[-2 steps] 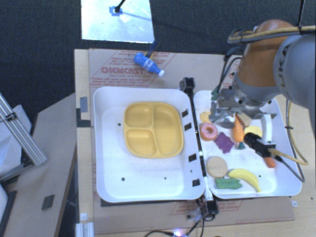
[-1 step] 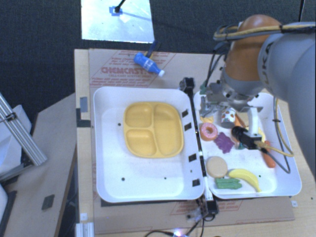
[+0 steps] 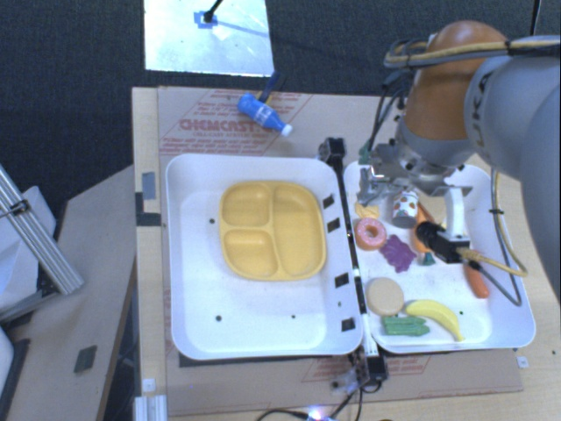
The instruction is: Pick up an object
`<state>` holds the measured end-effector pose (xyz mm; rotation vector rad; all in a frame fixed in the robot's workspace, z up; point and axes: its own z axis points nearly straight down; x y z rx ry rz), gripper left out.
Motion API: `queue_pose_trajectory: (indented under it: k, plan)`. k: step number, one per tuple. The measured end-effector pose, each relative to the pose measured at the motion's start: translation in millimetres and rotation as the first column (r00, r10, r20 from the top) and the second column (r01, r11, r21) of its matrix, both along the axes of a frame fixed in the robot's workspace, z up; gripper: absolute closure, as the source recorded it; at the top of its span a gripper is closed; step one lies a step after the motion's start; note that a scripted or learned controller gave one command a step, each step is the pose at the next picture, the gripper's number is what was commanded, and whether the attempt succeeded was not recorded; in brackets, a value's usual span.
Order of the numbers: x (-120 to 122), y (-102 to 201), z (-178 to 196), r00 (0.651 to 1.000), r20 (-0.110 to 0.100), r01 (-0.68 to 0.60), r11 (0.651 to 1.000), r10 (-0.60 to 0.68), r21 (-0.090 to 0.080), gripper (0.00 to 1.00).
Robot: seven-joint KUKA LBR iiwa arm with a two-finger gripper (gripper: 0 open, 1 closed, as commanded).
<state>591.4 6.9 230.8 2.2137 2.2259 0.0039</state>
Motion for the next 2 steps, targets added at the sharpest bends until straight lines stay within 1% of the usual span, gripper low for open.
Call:
queue_pose_trajectory:
  k: [2]
  plan:
    - [-15.2,-3.2,0.4,1.0,-0.003,0.005,1.0,-0.005,-0.001,1.0]
